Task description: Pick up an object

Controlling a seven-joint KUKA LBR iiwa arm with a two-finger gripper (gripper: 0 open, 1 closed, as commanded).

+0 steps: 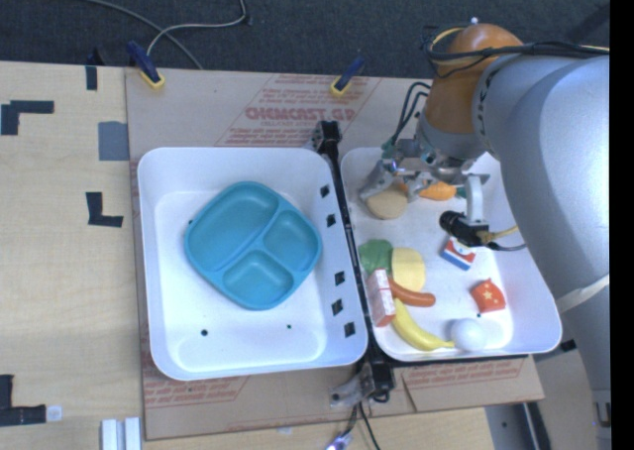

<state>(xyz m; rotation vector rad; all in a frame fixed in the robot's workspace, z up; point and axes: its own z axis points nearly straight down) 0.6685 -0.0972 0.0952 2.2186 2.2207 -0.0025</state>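
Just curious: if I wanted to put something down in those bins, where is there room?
Left bin: bare floor along the near wall and corners around the blue tray. Right bin: crowded, with the banana, white ball and gripper.

A pale tan, rounded lump [387, 204] lies in the right bin's far-left corner.

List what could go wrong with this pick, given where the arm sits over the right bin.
1. The gripper hovers by the beige lump near the right bin wall; it may clip the wall.
2. The orange piece lies close by and may get nudged.
3. The banana, sausage and green item lie crowded, so later picks may snag neighbours.
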